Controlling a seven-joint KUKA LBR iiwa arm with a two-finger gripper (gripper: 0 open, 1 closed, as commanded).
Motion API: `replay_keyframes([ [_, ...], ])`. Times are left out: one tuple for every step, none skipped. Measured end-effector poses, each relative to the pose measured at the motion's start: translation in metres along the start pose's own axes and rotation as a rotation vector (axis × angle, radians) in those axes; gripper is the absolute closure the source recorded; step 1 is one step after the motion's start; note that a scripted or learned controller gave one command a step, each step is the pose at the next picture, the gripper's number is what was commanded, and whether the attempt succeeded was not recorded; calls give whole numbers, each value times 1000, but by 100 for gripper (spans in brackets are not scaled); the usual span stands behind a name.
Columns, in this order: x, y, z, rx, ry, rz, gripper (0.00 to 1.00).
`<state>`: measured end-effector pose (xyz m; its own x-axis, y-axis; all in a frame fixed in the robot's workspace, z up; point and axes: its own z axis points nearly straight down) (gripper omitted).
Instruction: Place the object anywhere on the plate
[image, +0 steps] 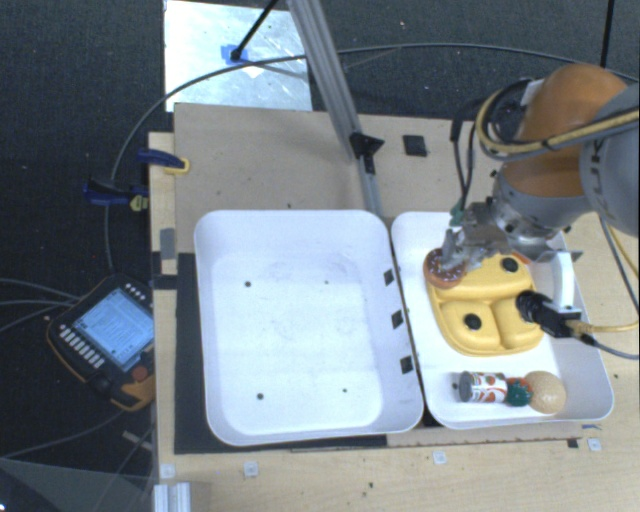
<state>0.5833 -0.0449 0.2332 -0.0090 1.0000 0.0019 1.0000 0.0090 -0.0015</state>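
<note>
Reaches in from the right as a grey arm (590, 170) with an orange band, bent down over the right bin (412, 260). Ends in the gripper (455, 248), pointed down at the far-left corner of the yellow plate (480, 300). Directly under its tip, a round brown object (446, 270), small and pinkish along the edge, overlapping the plate's far-left rim. Looks in touch with the tip, or very nearly so. Cannot tell how far open the gripper is, nor whether anything is clamped in it: too small and crowded there. Cannot tell either whether the brown object rests on the plate or hangs just above it.

Plate in the far half of the right bin, moulded, with round hollows. At the bin's near end, apart from the plate: a small can (480, 386) on its side with a red and white label, then a green thing (517, 396), then a beige egg-shaped thing (545, 392), in a row and touching or nearly so.

Just to the left, the left bin (300, 330), white floor marked by four small dark dots; black clips (397, 318) along the edge between the two bins.

Underneath, a brown board (260, 160) as bench top, with blue clamps (110, 190) at its far-left edge and a metal pole (335, 80) slanting in from the far side. Around it, dark carpet (70, 80) with loose cables. On the carpet to the left, a handheld pendant (105, 335) with a lit blue screen. At the far side, a pale shiny sheet (235, 60).
</note>
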Motion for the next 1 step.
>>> replay_keyframes([
  [45, -12, -5, -1, 1, -1, 100],
])
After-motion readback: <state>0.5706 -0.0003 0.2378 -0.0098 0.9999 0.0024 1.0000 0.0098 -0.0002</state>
